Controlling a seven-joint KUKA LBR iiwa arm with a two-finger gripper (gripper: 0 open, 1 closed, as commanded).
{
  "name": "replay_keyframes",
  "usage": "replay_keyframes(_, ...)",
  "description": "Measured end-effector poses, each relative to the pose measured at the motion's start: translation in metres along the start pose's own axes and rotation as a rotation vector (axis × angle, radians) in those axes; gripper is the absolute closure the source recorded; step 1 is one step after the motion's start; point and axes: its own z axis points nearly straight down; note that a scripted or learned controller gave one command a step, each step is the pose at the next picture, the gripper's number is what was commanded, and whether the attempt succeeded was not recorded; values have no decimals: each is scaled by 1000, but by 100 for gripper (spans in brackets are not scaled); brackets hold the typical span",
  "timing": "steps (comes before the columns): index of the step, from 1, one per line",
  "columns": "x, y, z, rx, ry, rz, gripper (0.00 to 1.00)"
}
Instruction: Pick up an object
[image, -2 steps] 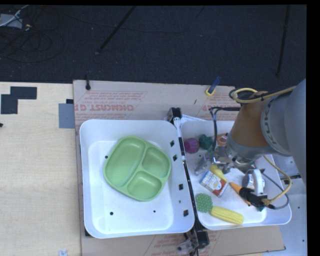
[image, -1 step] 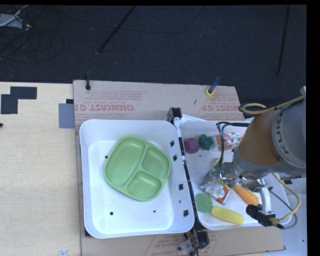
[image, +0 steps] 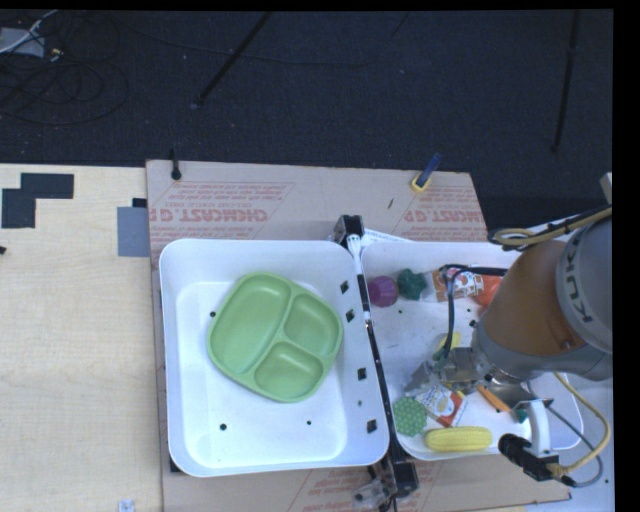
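Camera view: gripper (image: 432, 378) low in right bin (image: 420, 300) over clutter, finger state impossible to tell. Corn (image: 459, 438) just beside. Risk: slipping off crowded items, closing on nothing.

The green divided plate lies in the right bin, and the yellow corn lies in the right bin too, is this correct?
Not quite: the camera view shows the green divided plate in the left bin. The yellow corn does lie in the right bin.
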Motion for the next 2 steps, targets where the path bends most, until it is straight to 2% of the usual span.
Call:
replay_keyframes(1,-43,67,1,1,-1,-4,0)
replay_keyframes(2,5,62,1,4,0,-2,0)
